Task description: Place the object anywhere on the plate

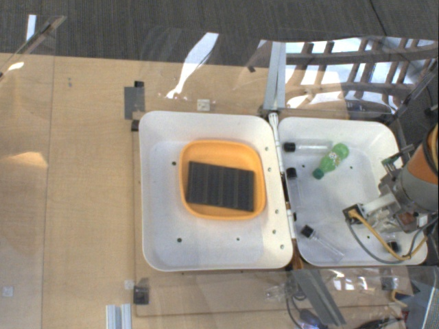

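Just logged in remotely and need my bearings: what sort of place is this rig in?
Probably a robotics lab or test cell, not a home. Two shallow white plastic bins sit fixed on a light wooden bench, the grey arm's gripper trails loose cables, and metal framing stands behind.

two shallow white bins side by side on a light wooden bench. left bin and right bin touch along a central seam. a grey metal post stands at the far end of that seam. small black bracket on the bench near the left bin's far-left corner; another near its near-left corner. dark ribbed floor beyond the bench's far edge. glare streaks on the bench surface.
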Motion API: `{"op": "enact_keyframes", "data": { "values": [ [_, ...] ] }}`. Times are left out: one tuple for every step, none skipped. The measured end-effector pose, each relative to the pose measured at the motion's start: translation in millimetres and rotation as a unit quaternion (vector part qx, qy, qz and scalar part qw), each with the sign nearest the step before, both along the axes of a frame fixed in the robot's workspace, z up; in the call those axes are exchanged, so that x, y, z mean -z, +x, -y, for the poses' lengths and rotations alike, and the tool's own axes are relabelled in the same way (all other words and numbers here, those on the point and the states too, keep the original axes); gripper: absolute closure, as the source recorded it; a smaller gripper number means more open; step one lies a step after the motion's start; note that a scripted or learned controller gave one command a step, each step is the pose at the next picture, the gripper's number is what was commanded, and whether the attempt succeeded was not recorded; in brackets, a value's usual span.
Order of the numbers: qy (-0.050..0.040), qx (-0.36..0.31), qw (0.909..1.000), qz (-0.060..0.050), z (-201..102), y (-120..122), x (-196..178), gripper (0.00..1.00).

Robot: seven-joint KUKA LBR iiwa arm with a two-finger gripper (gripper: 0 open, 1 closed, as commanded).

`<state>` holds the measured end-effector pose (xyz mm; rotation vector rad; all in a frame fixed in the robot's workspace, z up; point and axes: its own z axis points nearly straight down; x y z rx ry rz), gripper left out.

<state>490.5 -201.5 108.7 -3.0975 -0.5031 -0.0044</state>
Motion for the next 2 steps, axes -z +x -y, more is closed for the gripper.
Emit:
{"op": "enact_keyframes", "data": {
  "values": [
    [-0.0001,-0.006,1.0,0.0,-1.4,2.0,-9.5,1.0],
    [0.0,-0.012,0.9999,0.001,-3.0,3.9,-19.0,1.0]
  ]
}}
